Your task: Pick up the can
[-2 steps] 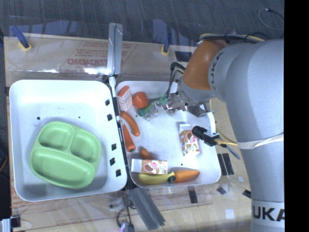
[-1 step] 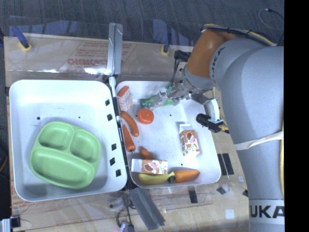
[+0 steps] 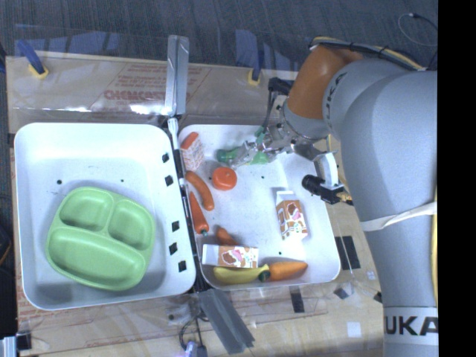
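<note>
In the right bin point(image 3: 320, 262), a small can-like container point(image 3: 193, 153) with a red end and a pale label lies against the left wall. Beside it sits an orange-red round thing point(image 3: 224, 178). My gripper point(image 3: 262, 147) hangs low at the bin's far side, right at the end of a green object point(image 3: 232, 155) and a short way right of the can-like container. The wrist hides much of the gripper's tip.
The right bin also holds orange sausage-like pieces point(image 3: 199, 190), an upright carton point(image 3: 291, 219), a flat carton point(image 3: 232, 256), a banana point(image 3: 239, 275) and a carrot point(image 3: 287, 270). A green divided plate point(image 3: 100, 236) lies in the left bin point(image 3: 44, 143). The arm covers the right edge.
</note>
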You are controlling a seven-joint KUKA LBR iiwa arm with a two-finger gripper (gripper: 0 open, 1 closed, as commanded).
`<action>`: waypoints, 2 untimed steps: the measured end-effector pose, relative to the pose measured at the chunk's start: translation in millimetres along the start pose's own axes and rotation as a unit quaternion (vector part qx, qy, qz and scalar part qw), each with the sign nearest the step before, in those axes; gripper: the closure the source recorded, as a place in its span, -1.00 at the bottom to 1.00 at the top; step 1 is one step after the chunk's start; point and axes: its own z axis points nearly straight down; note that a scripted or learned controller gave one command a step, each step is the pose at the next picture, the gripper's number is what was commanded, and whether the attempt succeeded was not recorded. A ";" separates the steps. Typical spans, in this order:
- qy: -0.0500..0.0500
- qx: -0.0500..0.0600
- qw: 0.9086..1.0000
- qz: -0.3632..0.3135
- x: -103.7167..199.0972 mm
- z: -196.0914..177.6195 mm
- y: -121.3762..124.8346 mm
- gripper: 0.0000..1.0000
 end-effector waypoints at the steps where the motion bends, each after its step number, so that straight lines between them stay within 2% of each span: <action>1: 0.000 0.002 0.990 0.139 48.0 1.9 -60.5 -1.00; 2: 0.001 0.002 0.987 0.164 36.1 2.4 -87.8 -1.00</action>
